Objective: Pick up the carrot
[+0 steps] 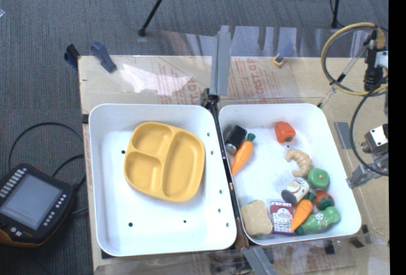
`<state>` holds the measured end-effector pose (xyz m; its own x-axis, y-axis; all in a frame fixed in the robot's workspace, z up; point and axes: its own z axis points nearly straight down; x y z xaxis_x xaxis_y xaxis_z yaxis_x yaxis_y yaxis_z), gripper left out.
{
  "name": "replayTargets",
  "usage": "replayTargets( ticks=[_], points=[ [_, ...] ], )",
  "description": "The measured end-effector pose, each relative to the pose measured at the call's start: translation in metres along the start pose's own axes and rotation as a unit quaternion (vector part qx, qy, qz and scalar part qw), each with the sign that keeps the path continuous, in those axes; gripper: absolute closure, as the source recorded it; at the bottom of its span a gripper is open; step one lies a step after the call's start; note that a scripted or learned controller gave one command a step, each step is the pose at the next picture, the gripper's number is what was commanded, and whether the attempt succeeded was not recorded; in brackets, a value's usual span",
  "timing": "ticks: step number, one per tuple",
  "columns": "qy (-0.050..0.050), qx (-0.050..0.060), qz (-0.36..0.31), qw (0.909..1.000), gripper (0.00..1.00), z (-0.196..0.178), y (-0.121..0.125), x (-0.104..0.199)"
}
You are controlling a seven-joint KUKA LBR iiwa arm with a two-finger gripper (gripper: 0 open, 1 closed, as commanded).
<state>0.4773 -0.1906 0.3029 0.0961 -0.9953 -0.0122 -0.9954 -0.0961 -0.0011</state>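
Two orange carrots lie in the right bin (330, 134). One carrot (242, 156) lies near the bin's left wall, slanted, with its green top (251, 137) pointing up-right beside a black object (233, 135). The other carrot (301, 215) lies at the bin's front right. It is wedged between a small red box (280, 217) and a green bottle-shaped toy (321, 220).
The right bin also holds a red pepper (285, 132), a beige croissant (299, 161), a green round toy (318, 177) and a bread slice (256, 217). A yellow divided plate (165, 161) sits in the left bin (108, 204). Yellow cable (336, 45) loops at the far right.
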Motion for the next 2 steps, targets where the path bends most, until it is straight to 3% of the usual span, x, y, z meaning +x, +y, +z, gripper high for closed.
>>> replayTargets(
  ticks=[1,2],
  points=[
    [0.005,0.003,0.013,0.9999,1.0,-0.054,-0.003,-0.009],
    [0.004,0.003,-0.04,0.9992,1.0,-0.135,-0.006,-0.053]
  ],
)
